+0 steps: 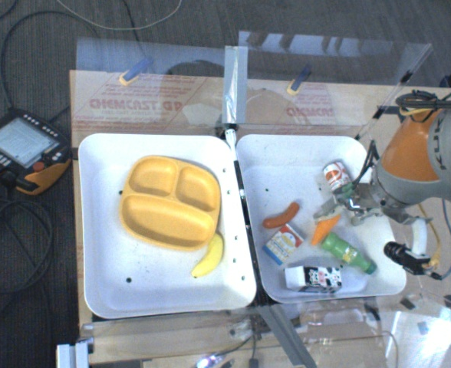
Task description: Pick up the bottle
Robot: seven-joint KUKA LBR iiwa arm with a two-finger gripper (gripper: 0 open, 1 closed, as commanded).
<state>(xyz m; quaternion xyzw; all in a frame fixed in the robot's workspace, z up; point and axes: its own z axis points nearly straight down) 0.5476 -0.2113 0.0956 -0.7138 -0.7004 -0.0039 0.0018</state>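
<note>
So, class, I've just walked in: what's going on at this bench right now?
A grey robot arm with an orange band reaches in from the right over the right bin. Its hand hangs low among the clutter there, near a small can and an orange carrot. The green bottle it is meant to pick up lies on its side just below, not yet lifted. The left bin holds a yellow divided tray and a banana.
</note>
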